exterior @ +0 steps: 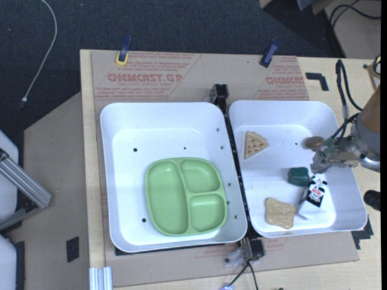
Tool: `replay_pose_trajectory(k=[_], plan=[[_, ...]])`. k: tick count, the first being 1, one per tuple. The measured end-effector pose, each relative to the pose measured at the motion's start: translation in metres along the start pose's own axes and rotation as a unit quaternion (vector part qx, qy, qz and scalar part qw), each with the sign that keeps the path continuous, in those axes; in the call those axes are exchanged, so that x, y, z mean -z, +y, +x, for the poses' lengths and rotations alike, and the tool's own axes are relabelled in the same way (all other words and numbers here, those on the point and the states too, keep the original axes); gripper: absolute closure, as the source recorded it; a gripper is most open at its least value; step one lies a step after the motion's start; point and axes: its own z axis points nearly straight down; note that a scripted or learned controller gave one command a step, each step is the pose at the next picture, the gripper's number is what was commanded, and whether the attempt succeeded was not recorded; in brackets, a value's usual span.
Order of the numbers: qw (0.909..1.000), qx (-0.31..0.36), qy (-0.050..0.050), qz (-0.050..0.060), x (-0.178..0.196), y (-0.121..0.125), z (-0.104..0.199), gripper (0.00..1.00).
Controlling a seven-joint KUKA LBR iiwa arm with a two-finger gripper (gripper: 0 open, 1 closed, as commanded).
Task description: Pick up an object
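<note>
The right bin [284, 110] holds several small items. A tan pizza-slice toy [254, 144] lies near its left wall, and a flat brown piece [312, 142] sits further right. Close together at mid-right are a dark teal block [298, 176] and a small black-and-white item [315, 193]. A beige bread-like slice [280, 212] rests at the front. My gripper [320, 162] reaches in from the right and hangs just above and right of the teal block, directly over the black-and-white item. Nothing is visibly held in it.
The left bin [121, 125] contains a green divided plate [184, 195]. A black clamp [219, 93] sits between the bins at the back and another [254, 246] at the front. The bench board [181, 71] has blue clips at its far edge.
</note>
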Motion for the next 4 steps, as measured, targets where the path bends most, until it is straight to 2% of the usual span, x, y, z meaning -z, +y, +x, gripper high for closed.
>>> replay_pose_trajectory(k=[1, 2, 4], plan=[[1.0, 0.0, 0.0, 0.002, 0.013, 0.001, 0.0, 1.0], [1.0, 0.001, 0.001, 0.002, 0.017, 0.015, 0.044, 1.0], [1.0, 0.002, 0.001, 0.002, 0.0, 0.064, 0.144, 1.0]])
